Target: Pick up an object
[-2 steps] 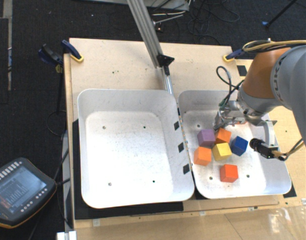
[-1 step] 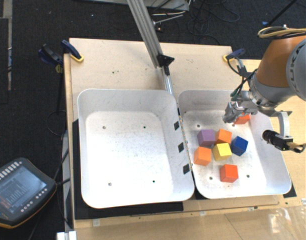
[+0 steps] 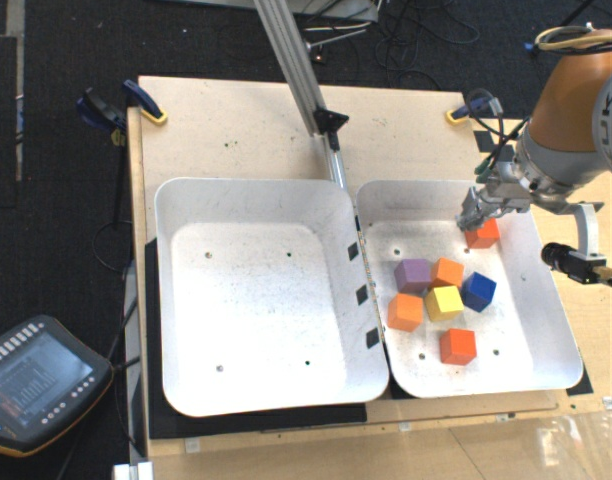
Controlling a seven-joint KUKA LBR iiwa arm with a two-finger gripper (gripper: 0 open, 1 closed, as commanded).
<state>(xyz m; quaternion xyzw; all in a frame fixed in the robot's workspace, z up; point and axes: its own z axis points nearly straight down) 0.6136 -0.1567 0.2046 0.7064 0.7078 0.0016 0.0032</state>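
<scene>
The small red-orange cube (image 3: pixel 483 233) at the far side of the right-hand shallow white plastic bin (image 3: pixel 546 353) looks to be the thing the arm is after. Going left to right: the left-hand shallow white plastic bin (image 3: pixel 186 218) holds no blocks. In the right bin sits a cluster of an orange cube (image 3: pixel 406 311), a purple cube (image 3: pixel 414 275), a second orange cube (image 3: pixel 449 271), a yellow cube (image 3: pixel 445 301), a red cube (image 3: pixel 458 346) and a blue cube (image 3: pixel 479 290). Apart from these, farther back, is the red-orange cube, with the pincer (image 3: pixel 477 215) directly over it, touching or almost touching its top. How far the pincer is spread, and whether it grips the cube, I cannot tell. By my judgement the move turns on this vertical alignment: the cube lies straight below, slightly right.
</scene>
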